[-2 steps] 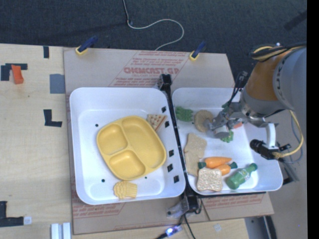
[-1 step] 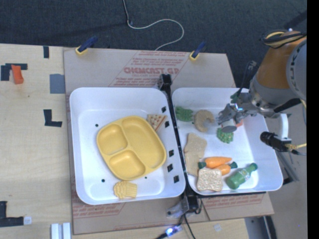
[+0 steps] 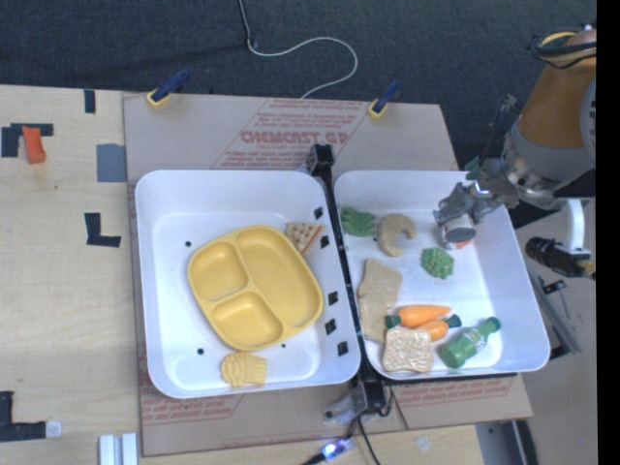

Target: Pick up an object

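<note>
1. Pincer (image 3: 459, 223) sits low over the upper right part of the right shallow white bin (image 3: 518, 289); whether it is wide or narrow, or grips anything, I cannot tell.
2. It hangs from a grey arm with an orange band (image 3: 557, 100) that comes in from the right edge and slants down and leftward to a dark wrist.
3. Just left of the pincer lies a tan curved pastry-like toy (image 3: 395, 232), and further left a green leafy toy (image 3: 356, 223) close to the wall between the bins.
4. Just below the pincer, near but apart from it, sits a small green knobbly broccoli-like toy (image 3: 438, 263).
5. Lower and to the left lies a pale beige bread-slice toy (image 3: 379, 288), with a speckled toast-like slice (image 3: 408, 350) below it.
6. An orange carrot toy with a green top (image 3: 423, 316) lies well below the pincer, beside a green bottle toy (image 3: 468, 343).
7. Far to the left, in the left white bin (image 3: 155, 260), rest a yellow plastic plate with three compartments (image 3: 255, 286), a lattice waffle-like piece (image 3: 304, 233) and a small yellow ridged toy (image 3: 243, 367).
8. Both bins stand on a cardboard sheet (image 3: 281, 134) on the wooden bench (image 3: 58, 308).
</note>
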Controlling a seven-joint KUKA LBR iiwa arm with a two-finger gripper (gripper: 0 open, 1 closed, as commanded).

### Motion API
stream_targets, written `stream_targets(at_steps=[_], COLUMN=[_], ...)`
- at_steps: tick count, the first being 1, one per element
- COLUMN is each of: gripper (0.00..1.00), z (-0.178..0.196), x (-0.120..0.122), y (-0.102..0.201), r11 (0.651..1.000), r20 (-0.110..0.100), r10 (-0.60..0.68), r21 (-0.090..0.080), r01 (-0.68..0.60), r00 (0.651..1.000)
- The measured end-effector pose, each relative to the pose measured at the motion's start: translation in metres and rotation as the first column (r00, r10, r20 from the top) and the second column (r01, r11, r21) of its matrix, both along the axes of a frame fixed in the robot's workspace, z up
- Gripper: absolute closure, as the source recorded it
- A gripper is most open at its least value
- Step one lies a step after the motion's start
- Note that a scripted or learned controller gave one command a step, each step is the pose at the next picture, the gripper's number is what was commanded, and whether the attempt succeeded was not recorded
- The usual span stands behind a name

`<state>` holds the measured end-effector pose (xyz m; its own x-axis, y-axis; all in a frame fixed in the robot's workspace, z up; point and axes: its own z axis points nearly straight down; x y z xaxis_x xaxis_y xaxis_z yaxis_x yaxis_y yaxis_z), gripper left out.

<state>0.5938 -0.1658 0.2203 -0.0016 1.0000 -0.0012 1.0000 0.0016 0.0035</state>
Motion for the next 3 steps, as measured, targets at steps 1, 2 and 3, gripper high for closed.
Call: stream_targets(at_steps=[1,2,3], gripper=[1.00,1.00,1.00], z=[0.001,-0.008,0.002], x=[-0.044,-0.077,-0.095], y=[0.027,0.069,0.101], r11=[1.000,1.000,1.000], r20=[-0.007,-0.009,-0.007], r10=[-0.001,0.001,0.003], r21=[0.002,0.003,0.003], r01=[0.001,-0.001,-0.003], r00=[1.000,1.000,1.000])
